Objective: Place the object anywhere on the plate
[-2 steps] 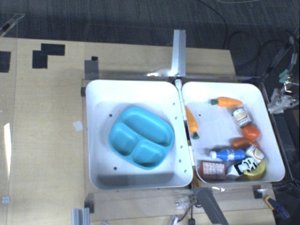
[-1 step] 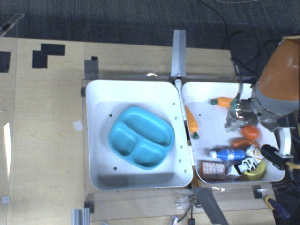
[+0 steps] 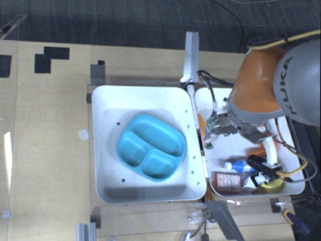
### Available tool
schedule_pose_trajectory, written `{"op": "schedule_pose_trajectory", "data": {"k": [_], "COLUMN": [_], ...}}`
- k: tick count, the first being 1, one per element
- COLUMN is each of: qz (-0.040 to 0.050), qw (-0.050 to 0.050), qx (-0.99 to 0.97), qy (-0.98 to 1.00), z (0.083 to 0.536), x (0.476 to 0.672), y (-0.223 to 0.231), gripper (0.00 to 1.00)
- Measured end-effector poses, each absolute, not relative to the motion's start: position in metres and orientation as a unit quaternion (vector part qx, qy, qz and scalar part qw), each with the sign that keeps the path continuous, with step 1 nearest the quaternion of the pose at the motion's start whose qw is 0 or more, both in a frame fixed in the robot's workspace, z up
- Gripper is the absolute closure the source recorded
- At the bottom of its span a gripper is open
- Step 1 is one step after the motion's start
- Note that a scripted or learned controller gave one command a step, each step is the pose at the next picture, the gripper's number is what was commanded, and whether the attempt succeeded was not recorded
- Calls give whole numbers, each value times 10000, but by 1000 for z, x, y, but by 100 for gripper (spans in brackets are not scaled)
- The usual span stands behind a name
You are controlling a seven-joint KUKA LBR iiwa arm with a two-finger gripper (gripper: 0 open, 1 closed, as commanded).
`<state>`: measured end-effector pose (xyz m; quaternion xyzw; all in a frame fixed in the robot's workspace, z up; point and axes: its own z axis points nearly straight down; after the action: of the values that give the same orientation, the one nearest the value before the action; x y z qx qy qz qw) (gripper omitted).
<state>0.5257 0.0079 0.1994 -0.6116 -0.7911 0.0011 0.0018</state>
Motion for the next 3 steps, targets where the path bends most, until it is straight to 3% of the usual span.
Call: {"op": "schedule_pose_trajectory", "data": {"k": [1,2,3], "qz": [4,12,-143], "qw": [6,4,-53], "qx": [-5768,-6716,-6980], "qy": [-8168,-7409,-7160], "z": [233,242,119], "x": [535,487,495], "y": [89,178,202], "gripper": [100,100,100]}}
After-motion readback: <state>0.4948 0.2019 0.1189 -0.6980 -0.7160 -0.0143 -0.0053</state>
